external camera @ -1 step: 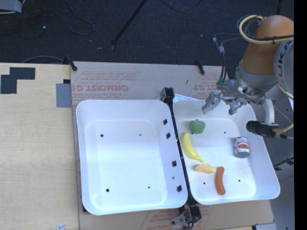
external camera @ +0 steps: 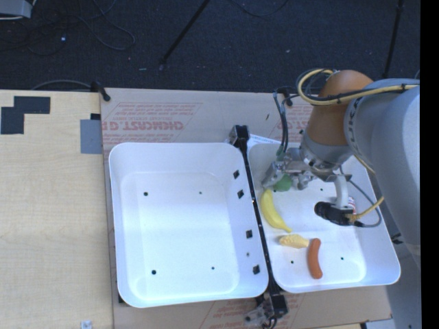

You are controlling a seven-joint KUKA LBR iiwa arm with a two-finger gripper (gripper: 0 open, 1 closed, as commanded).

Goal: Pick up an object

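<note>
My jaws (external camera: 282,175) — grip state unreadable — hang just above the banana's (external camera: 273,211) upper end. Nothing lifted yet; approach step. Below the banana: yellow piece (external camera: 293,240), sausage (external camera: 314,258). Next — lower squarely onto the banana.

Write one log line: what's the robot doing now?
gripper: low at right bin far-left corner | banana, yellow piece, orange sausage: lying loose

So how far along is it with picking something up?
Nothing looks picked up yet. The banana, the small yellow piece and the sausage all lie on the floor of the right bin. The hand sits low at that bin's far end, just above the banana. I can't tell whether it grips anything. The grasp and lift are left.
</note>
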